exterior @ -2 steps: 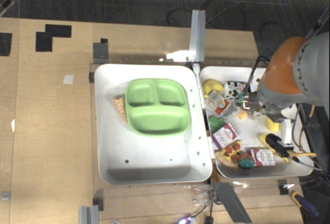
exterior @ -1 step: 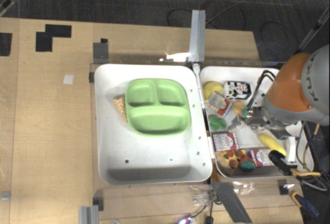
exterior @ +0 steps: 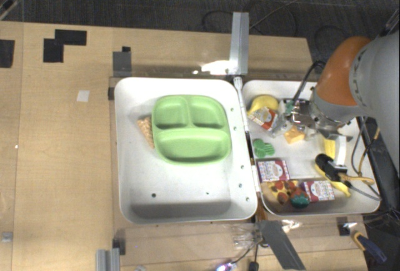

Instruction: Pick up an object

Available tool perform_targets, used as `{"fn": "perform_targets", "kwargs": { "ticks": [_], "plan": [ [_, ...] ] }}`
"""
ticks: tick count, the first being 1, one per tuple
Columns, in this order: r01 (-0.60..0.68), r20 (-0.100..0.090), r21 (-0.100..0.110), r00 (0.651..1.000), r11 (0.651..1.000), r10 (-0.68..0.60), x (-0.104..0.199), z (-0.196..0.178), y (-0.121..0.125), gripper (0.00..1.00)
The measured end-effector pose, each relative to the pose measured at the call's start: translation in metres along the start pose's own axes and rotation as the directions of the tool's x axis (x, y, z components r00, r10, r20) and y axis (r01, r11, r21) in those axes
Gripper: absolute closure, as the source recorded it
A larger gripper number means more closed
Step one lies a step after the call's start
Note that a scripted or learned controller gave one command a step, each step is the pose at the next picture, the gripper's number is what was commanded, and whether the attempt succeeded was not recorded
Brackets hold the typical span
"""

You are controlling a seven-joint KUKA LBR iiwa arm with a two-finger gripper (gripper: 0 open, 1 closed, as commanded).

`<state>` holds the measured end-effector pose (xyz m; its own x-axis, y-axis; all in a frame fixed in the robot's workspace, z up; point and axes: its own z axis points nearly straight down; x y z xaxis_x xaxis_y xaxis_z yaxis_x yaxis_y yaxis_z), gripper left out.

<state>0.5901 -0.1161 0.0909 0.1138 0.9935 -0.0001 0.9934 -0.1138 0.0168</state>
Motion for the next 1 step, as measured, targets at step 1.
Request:
{"fn": "perform_targets", "kwargs": {
  "ticks": [1],
  "plan": [
    [0.203, -0.003, 0.011, 0.979, 0.979, -0.203, 0.0804, -0.0956, -0.0502, 0.0]
  ]
}}
